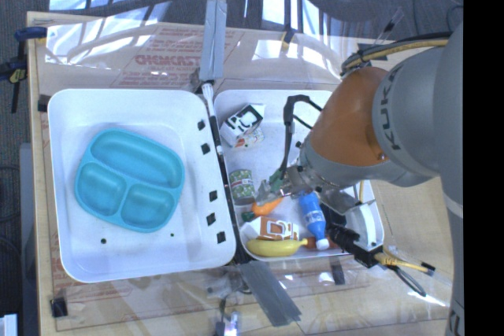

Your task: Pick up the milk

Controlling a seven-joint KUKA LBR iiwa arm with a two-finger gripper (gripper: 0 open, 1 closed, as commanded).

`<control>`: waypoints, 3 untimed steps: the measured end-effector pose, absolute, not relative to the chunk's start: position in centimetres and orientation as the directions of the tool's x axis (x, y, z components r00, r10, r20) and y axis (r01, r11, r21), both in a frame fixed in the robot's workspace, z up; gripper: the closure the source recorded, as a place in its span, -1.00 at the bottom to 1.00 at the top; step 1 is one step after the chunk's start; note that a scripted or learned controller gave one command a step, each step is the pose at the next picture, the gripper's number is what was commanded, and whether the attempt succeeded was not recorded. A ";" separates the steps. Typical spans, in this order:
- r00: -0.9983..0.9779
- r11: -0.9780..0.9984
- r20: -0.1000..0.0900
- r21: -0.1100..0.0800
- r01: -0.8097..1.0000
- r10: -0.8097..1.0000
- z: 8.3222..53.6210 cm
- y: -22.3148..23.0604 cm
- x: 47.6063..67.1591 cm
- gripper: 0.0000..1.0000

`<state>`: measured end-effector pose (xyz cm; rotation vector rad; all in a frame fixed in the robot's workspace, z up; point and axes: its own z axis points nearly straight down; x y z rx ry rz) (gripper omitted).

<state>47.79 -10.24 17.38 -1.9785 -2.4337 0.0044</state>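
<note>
One fixed camera looks down at a slant from well above the claw (277, 183), taking in both bins (67, 169) to its left and the arm (394, 122) on its right.

The end effector (277, 183) hangs low in the right bin (272, 100), near the carrot (268, 207), with the milk (243, 126) well apart.

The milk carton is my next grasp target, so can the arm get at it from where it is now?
Probably yes: the milk carton lies alone at the right bin's far end, nothing on top, with the arm just beside it.
</note>
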 end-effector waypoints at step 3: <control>0.028 -0.028 0.002 -0.007 1.000 1.000 8.9 -20.0 56.9 -1.00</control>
